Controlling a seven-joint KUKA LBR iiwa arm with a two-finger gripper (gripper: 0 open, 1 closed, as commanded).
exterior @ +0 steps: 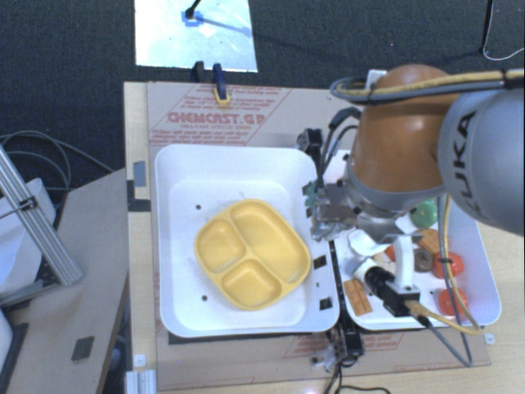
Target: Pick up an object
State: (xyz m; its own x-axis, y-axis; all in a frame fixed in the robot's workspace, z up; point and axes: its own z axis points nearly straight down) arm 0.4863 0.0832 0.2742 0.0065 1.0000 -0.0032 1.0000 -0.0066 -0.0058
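Observation:
The grey arm with its orange band reaches in from the right and covers most of the right bin [489,300]. My gripper [326,213] hangs below the wrist, over the divide between the two bins, at the right bin's left edge. Around the arm lie a green ball [426,213], a white piece [361,241], a brown round piece [423,260], two red-orange items [452,263] [447,301] and an orange cracker-like piece [357,295]. The wrist hides whatever lies directly beneath it.
The left bin [180,179] holds a yellow three-compartment plate [251,254], tilted diagonally near its centre. A cardboard sheet [217,113] lies under both bins. A blue-and-yellow clamp [220,84] sits at the cardboard's far edge.

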